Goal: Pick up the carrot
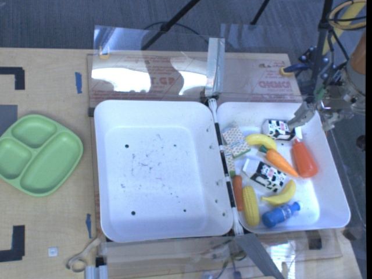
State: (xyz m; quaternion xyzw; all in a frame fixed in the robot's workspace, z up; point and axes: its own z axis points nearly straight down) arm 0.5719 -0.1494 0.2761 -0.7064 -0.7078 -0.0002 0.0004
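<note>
The carrot (282,162) lies in the right bin (334,205), orange with a small green top, slanting from upper left to lower right. It rests between a yellow banana (261,140) and an orange bottle (304,158). My gripper (300,117) hangs over the bin's far right corner, reaching down from the arm (340,97) at the right edge. It sits above and to the right of the carrot, close to a cow-patterned box (277,129), and nothing is seen in its hold.
Around the carrot, the right bin also holds a second cow-patterned box (267,176), another banana (282,193), a corn cob (250,206), a blue bottle (281,214) and a checkered packet (233,136). The left bin (110,127) adjoins it. A green divided plate (38,154) lies far left.
</note>
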